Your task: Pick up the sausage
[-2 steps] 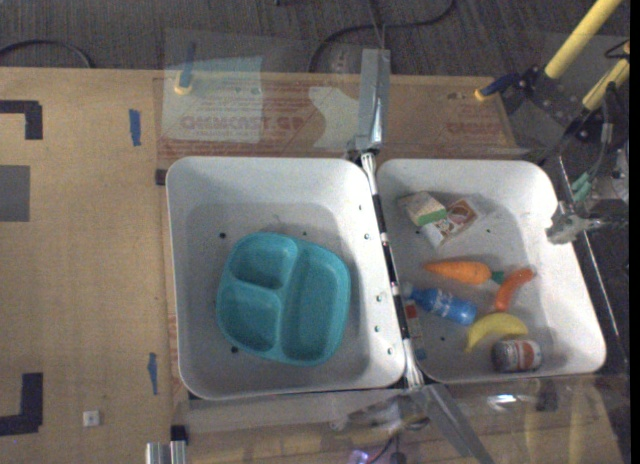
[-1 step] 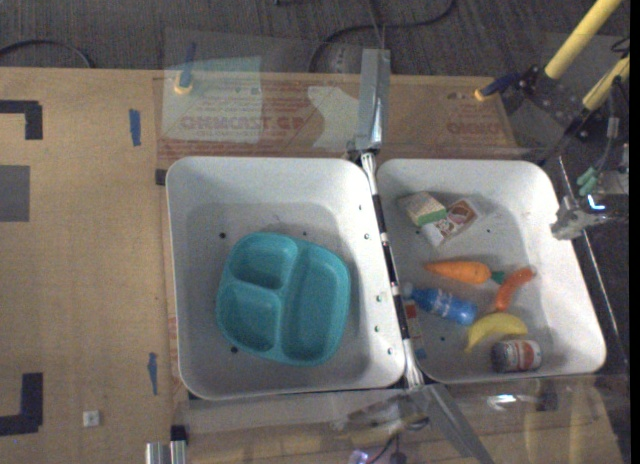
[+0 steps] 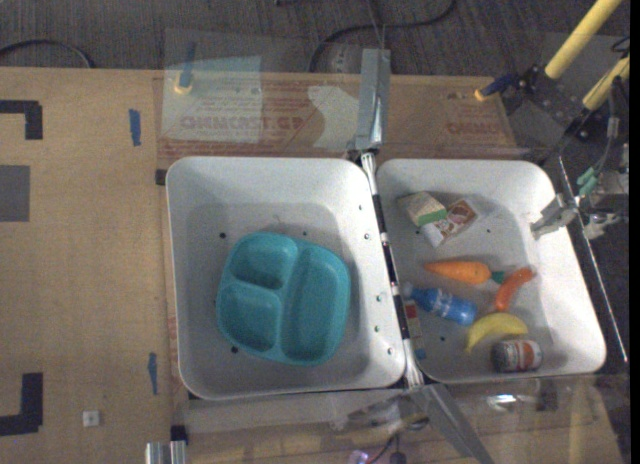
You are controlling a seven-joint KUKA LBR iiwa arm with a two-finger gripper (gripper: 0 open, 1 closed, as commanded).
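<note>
Surface (image 3: 80,282) of tan wood or cardboard took up most of the shot, with two shallow white bins sat side by side on it. The left white bin (image 3: 200,202) held a teal plastic divided tray (image 3: 285,297) with three compartments, lying a bit toward the bin's front and tilted at an angle.

The right white bin (image 3: 560,292) had all the small stuff. The sausage, an orange-red stubby plastic one (image 3: 513,287), was lying diagonally near the middle right of that bin, just right of the orange toy carrot (image 3: 458,272), close to the carrot's green end. Below it was the yellow toy banana (image 3: 495,329), and beside the banana, toward the front right corner, a small round can with a red label (image 3: 517,355). A blue toy bottle with a white and red cap end (image 3: 441,304) lay on its side left of the banana, near the divider between the bins. Up toward the back of that bin were a small white and green carton (image 3: 424,209) and a little red and white box (image 3: 458,220), touching or nearly so.

The gripper (image 3: 560,214) was over at the right edge of the right bin, up near the back right corner and well apart from the sausage. It had nothing in it that I could see, and honestly I couldn't tell how wide the fingers were spread, too murky over there.
</note>
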